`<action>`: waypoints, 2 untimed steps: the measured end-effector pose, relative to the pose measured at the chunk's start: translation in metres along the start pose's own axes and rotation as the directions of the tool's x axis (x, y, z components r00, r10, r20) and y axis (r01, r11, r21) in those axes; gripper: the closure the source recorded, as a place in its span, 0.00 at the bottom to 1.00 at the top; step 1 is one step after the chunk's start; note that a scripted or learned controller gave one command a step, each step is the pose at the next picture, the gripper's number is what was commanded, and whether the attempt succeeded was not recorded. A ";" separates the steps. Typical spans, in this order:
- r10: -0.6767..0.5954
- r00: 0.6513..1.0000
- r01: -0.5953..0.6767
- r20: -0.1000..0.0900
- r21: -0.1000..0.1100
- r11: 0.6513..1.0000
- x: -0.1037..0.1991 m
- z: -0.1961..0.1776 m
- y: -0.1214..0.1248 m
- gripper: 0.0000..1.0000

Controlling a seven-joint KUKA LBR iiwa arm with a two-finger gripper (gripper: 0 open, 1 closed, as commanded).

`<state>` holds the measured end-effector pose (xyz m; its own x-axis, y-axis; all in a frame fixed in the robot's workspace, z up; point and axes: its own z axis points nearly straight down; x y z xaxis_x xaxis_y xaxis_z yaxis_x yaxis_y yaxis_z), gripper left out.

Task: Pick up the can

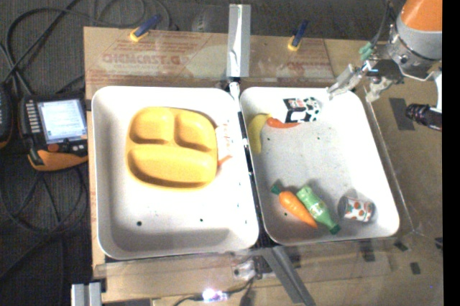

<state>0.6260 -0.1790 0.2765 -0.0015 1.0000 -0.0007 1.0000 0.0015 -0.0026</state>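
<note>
In the right bin, near its front right corner, we note the can lying on its side, just right of a green bottle and a carrot. A banana and a black-and-white carton sit at the far end. The gripper hovers over the far right rim, well apart from the can; its fingers stand apart, holding nothing. The left bin carries a yellow divided tray.
</note>
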 end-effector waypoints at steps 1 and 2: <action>0.053 0.999 -0.053 0.000 0.002 0.999 -0.030 0.105 -0.082 0.00; 0.000 1.000 0.000 0.001 -0.014 1.000 -0.024 0.187 -0.137 0.00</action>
<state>0.4882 -0.2035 0.0899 -0.0013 1.0000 -0.0015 0.9999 0.0013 0.0115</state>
